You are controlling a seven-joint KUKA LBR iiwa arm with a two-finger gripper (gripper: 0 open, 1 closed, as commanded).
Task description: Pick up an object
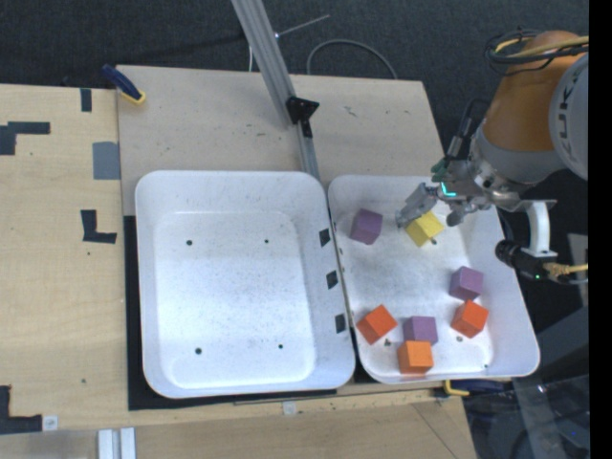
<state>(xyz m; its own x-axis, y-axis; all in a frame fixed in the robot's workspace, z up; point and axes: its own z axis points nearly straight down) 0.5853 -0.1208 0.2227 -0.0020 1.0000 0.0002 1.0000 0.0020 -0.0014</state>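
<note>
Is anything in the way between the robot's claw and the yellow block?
No. The gripper is right above the yellow block, with nothing between them. The nearest purple block sits off to the side, apart from it.

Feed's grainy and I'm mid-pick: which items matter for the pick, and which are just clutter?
For the pick:
end effector
yellow block beside it
purple blocks
orange blocks
right bin

Lying about:
left bin
blue-and-yellow clamp
metal pole
</note>
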